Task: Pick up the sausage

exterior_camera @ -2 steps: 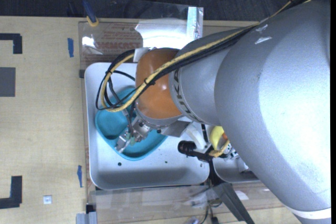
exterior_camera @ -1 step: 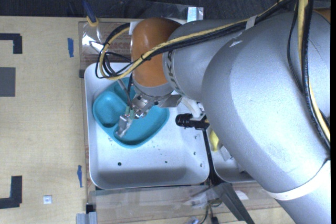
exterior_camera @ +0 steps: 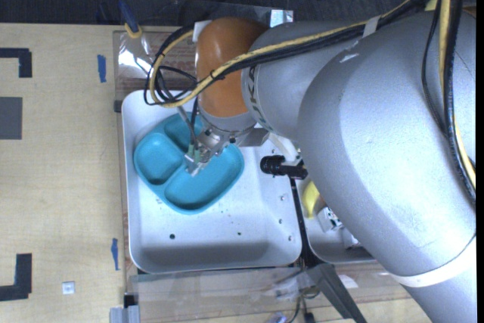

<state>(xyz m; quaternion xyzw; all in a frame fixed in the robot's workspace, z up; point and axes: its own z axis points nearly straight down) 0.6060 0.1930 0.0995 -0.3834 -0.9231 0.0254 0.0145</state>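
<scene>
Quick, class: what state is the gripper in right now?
Gripper: over the blue divided dish in the left bin; state cannot be told.

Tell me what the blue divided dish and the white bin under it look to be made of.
Blue divided dish: likely moulded plastic, judging by its even turquoise colour, rounded compartment walls and soft sheen. White bin: probably plastic too, though coated metal is possible; it has a smooth, glossy floor, rounded corners and a raised rim, with a few dark specks on it.
</scene>
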